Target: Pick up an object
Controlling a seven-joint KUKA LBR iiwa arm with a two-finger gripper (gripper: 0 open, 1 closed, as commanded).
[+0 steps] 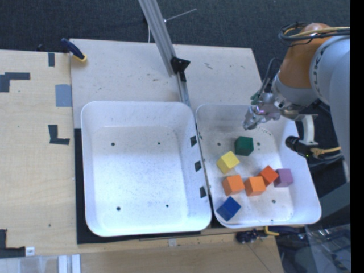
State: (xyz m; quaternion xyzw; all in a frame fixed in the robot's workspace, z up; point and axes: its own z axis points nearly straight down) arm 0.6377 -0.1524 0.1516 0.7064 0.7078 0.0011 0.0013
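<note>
Several small blocks lie in the right bin point(301, 209): a green block point(244, 145), a yellow block point(228, 161), two orange blocks point(233, 183) point(255, 185), a red-orange block point(269, 174), a purple block point(284, 177) and a blue block point(229, 207). My gripper point(252, 120) hangs over the far part of that bin, just above and slightly right of the green block. Nothing shows between its tips.
The left bin point(91, 169) stands beside the right one, with a raised rim between them. A metal pole point(161, 36) slants across the bench behind the bins. A blue and yellow tool point(74, 49) lies at the far left of the board.
</note>
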